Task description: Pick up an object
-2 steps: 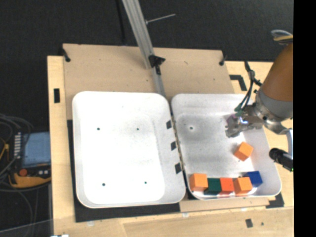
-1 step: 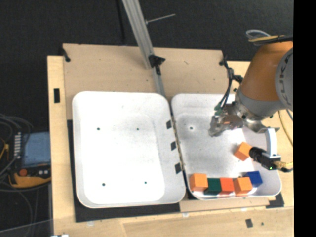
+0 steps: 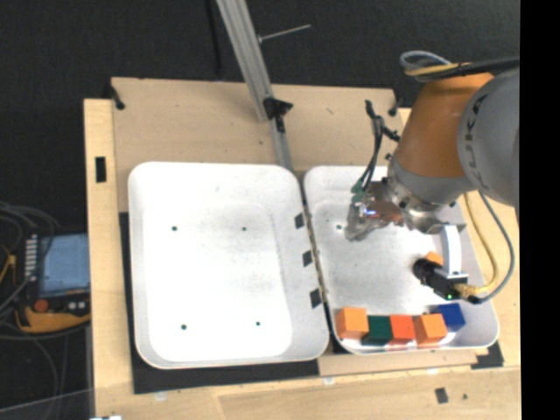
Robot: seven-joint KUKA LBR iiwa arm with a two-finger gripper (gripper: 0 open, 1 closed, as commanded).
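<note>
Hand hovers over right bin, upper bare floor; grip state cannot be told. Blocks line the bin's near wall, well apart. Suggest: translate toward the orange end block, descend square, straddle it.

wooden bench, left bin, right bin side by side

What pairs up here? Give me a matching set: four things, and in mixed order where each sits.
Things:
1. green block
2. blue block
3. gripper
4. left bin

Places:
A. right end of the block row
B. over the right bin's upper part
C. beside the right bin, toward the view's left
D. second in the row, between two orange blocks

Pairs: 1-D, 2-A, 3-B, 4-C
</note>
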